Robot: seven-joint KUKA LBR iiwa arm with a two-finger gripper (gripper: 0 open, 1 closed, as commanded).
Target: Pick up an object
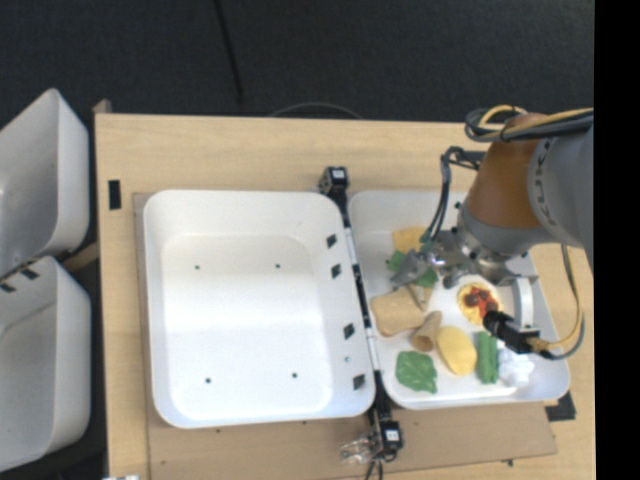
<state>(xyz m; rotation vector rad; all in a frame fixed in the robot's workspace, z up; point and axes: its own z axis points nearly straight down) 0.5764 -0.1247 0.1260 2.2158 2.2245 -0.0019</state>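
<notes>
End effector (425, 268) sits low in the right bin (375, 208), at the upper-left of the pile of objects. Can't tell whether it's spread or pressed together: dark metal parts blur into a green-grey object (405, 261) right under it. Nothing visibly between its tips, so not calling it a grasp.

Step, by my read: descent/approach onto a pick, lift not yet made. Next move calls for closing on one item and a straight lift. Crowded pile, so a neighbour could get dragged or the pinch could slip.

Candidate object: that green-grey object, small, irregular, touching the end effector. Just beyond it, toward the bin's far wall, a yellow piece (407, 238).

Outward from the end effector, all in the right bin:
- tan bread-like chunk (396, 313), just below it, by the bin's left wall
- tan cone-shaped piece (427, 332), beside the chunk
- yellow oval object (455, 350) and green leafy object (416, 370), near the bin's front edge
- red-and-yellow round thing (476, 299), under the wrist side
- green stick (486, 356) and white lump (516, 368), front-right corner

Left bin (250, 408) sits alongside on the table (120, 158).
</notes>
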